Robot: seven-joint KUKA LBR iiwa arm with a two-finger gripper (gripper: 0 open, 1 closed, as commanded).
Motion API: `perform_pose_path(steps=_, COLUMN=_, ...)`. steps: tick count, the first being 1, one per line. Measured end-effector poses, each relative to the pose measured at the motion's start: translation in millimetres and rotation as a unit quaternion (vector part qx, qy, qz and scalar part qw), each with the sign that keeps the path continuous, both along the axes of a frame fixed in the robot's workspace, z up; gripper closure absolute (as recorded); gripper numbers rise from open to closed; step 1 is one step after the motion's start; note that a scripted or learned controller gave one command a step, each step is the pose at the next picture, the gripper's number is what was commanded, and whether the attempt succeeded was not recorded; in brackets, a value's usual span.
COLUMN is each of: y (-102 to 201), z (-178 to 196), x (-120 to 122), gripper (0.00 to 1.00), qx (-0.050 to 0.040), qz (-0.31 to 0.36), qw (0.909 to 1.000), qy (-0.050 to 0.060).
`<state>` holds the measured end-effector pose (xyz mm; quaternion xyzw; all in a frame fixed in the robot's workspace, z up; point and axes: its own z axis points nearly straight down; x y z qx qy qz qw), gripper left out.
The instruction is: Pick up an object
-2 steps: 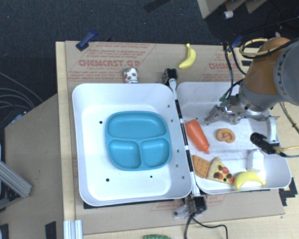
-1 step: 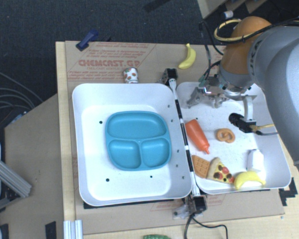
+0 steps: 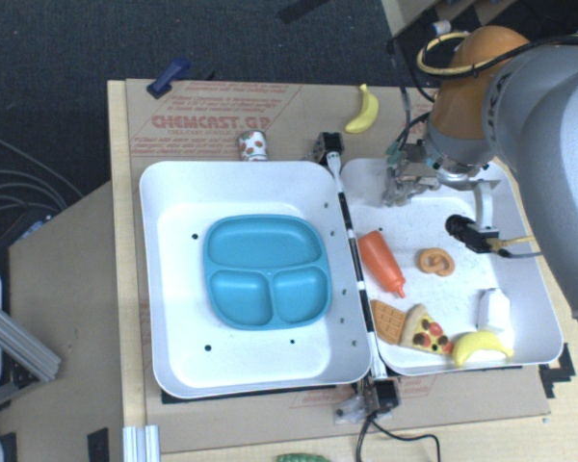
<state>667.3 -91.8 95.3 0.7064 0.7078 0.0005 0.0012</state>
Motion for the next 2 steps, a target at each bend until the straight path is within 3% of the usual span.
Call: perform_pose_path(steps=2, y=0.7, z=20.5, x=1.1, gripper=1.00, qx=-0.0007, qz=0.001, qw=1.0000, qy=-0.002)
